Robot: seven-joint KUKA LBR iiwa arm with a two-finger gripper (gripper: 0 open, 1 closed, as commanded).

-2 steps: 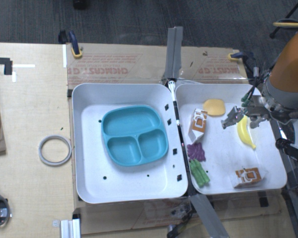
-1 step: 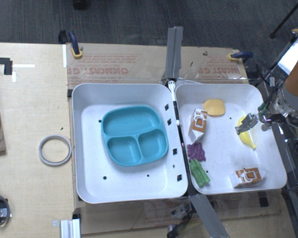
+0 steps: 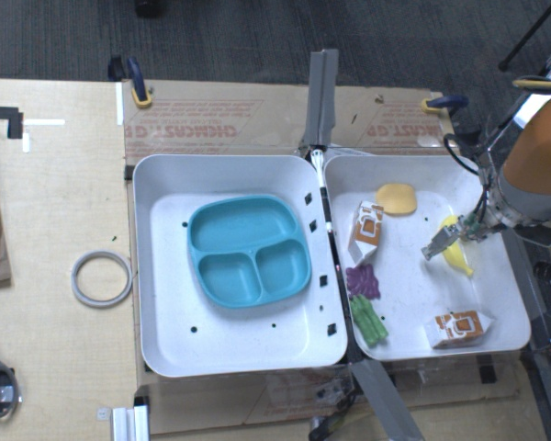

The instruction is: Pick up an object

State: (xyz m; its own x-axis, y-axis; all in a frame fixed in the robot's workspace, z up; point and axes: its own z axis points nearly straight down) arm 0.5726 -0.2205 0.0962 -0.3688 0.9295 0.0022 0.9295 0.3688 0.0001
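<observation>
Arm low over right bin (image 3: 413, 355) from right edge.
Gripper (image 3: 438, 246) beside yellow banana (image 3: 457, 257); finger state can't tell. Cardboard print reversed, unreadable; carton (image 3: 366, 231) labels too small.

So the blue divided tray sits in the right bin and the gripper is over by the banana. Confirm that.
Not quite. The camera view shows the blue divided tray in the left bin, not the right one. The rest holds: the gripper is in the right bin, right beside the banana.
</observation>
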